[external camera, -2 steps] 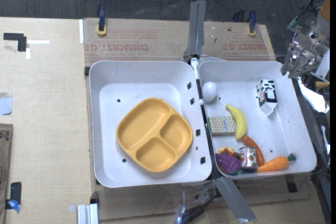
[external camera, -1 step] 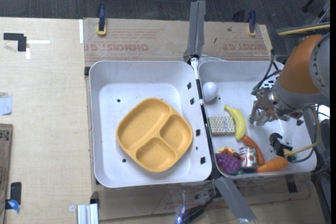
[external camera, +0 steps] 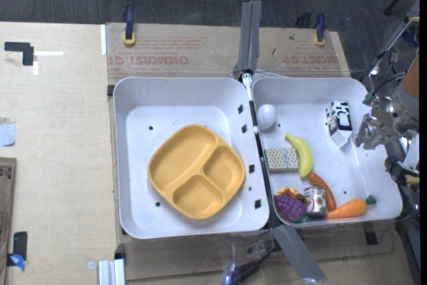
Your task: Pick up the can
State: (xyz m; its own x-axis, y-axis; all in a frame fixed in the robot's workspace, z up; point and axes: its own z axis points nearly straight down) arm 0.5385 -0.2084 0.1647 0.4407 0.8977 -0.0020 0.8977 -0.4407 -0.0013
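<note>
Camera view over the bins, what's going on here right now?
A robot arm reaching in from the right has its gripper over the right edge of the right bin. It is apart from the can, which stands near the bin's front wall between purple grapes, a carrot and a banana. The can has not been picked up. The left bin holds a yellow divided plate.

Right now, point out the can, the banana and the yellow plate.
can (external camera: 315,200), camera view, on its side wall
banana (external camera: 301,153), camera view, middle of its curve
yellow plate (external camera: 175,162), camera view, floor of its largest compartment
</note>
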